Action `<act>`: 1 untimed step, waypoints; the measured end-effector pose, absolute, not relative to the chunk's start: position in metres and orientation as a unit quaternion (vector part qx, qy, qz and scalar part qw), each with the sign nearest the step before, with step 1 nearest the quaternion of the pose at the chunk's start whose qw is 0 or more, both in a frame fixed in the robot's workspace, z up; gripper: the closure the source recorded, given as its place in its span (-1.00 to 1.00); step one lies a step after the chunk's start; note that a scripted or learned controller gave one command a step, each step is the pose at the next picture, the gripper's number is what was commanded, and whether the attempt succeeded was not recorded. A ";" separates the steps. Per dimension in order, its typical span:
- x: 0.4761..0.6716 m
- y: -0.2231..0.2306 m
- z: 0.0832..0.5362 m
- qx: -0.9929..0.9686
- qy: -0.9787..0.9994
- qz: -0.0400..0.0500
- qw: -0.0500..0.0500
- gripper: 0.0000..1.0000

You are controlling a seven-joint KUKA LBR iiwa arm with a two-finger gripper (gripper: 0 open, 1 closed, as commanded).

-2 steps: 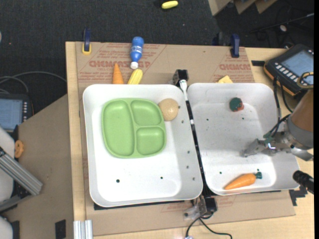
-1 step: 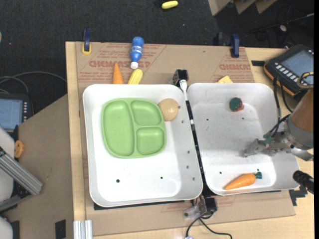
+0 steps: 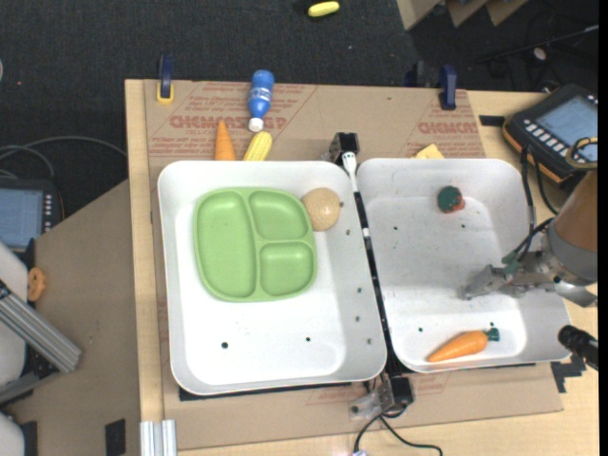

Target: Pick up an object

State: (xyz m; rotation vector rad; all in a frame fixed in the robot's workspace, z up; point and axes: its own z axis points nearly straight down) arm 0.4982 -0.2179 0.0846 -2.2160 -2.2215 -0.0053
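I see my gripper (image 3: 478, 287) low in the right bin (image 3: 408, 255) — fingers' state unclear — carrot (image 3: 461, 345) at its six o'clock, likely target.

The right bin (image 3: 418, 188) serves as the landmark. An orange toy carrot (image 3: 460, 346) with a small green top lies flat on the bin's floor near its front rim, the pointed tip toward the bin's left side and the green end toward its right, tilted slightly upward (its whole length is in plain sight). A small round object (image 3: 448, 199), green with a red patch, rests on the floor near the bin's back wall, toward the right half; what it represents cannot be told. The two lie well apart, one at the back of the bin and the other at the front.
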 end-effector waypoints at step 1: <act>0.498 -0.218 0.085 -0.706 -0.708 -0.002 0.002 -1.00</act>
